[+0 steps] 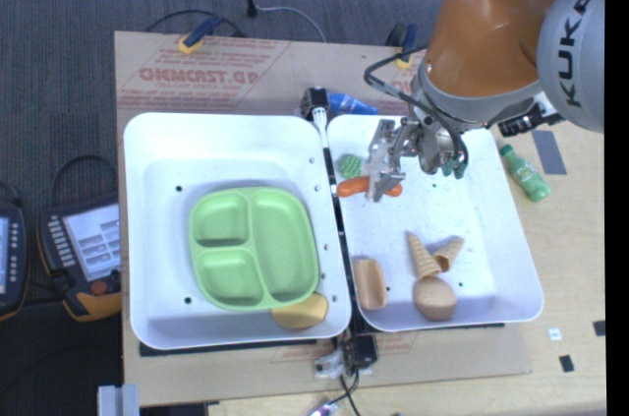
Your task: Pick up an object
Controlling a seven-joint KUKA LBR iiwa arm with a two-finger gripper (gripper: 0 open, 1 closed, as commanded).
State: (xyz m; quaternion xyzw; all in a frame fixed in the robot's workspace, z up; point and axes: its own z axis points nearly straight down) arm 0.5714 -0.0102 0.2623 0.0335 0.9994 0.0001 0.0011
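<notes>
pincer (385,170) | jaws apart, it seems | orange carrot (356,189) just below its tips, right bin (491,252)

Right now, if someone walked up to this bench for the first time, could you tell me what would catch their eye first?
Most likely the large orange-banded arm reaching in from the right, with its gripper low over the right bin, close above an orange carrot-like piece. Next would be the bright green divided plate lying in the left bin. An ice-cream cone toy and a bread-like piece lie near the right bin's front.
</notes>
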